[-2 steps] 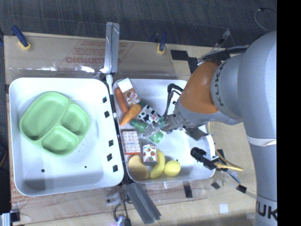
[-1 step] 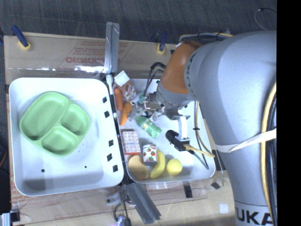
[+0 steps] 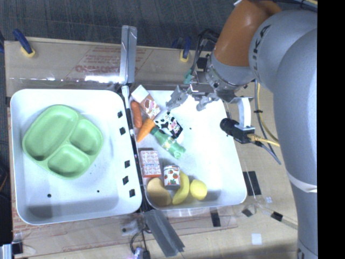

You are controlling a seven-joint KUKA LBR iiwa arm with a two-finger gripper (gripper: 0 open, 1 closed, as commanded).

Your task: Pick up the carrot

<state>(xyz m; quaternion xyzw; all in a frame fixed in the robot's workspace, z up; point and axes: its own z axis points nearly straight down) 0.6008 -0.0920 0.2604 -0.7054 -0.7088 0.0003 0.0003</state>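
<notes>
- The grey two-finger gripper (image 3: 190, 99) is hovering at the frame's upper centre, fingers spread apart, gripping nothing.
- The orange tapered carrot (image 3: 144, 128) is lying left of centre, against the right white bin's (image 3: 232, 161) left wall.

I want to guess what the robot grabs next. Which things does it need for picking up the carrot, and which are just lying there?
Needed for the job:
carrot
gripper, hovering over the right bin, fingers spread

Just lying about:
green bottle
banana
lemon
green divided plate in the left bin
small cartons

glossy white plastic bins (image 3: 64, 198) — matt green tray (image 3: 62, 139)
</notes>
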